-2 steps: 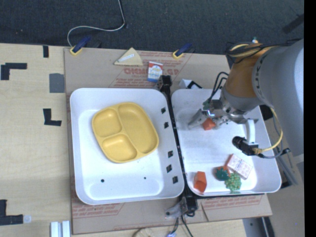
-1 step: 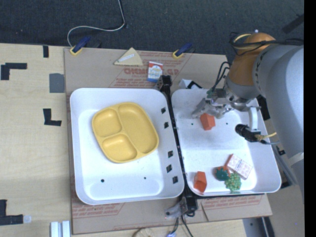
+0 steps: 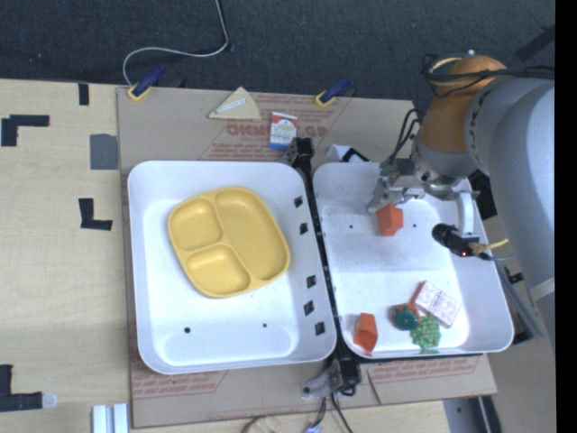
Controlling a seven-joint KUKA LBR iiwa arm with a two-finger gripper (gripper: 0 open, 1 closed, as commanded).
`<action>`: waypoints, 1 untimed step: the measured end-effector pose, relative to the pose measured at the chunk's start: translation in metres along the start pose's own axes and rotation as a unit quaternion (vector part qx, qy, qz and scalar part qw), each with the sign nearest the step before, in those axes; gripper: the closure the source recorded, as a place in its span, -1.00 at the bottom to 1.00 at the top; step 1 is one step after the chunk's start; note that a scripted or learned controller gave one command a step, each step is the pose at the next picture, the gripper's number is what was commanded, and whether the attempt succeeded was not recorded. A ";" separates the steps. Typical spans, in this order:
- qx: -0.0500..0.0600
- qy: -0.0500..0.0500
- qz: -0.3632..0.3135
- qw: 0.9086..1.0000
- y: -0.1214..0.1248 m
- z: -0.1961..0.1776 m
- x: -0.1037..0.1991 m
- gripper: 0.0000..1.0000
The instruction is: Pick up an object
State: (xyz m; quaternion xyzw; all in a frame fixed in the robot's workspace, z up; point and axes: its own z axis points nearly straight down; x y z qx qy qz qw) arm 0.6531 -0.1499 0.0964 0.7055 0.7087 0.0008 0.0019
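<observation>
My gripper (image 3: pixel 389 204) hangs over the back part of the right bin (image 3: pixel 361 260), under the arm's orange band (image 3: pixel 455 115). A small orange-red block (image 3: pixel 389 221) sits tilted at its tip, its top tucked between the grey fingers (image 3: pixel 377 202), which are shut on it. Near the front of this bin lie a second orange block (image 3: pixel 365 331), a green lumpy toy (image 3: pixel 424 331) and a pink-and-white packet (image 3: pixel 438 303).
The left bin (image 3: pixel 153 332) holds a yellow three-compartment plate (image 3: pixel 228 240). Behind the bins, a small red, white and blue carton (image 3: pixel 283 131) and a tan triangle (image 3: pixel 236 106) rest on the cardboard. The arm's grey body (image 3: pixel 527 179) fills the right side.
</observation>
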 end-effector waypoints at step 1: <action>0.002 0.001 0.001 1.000 -0.057 -0.089 0.077 1.00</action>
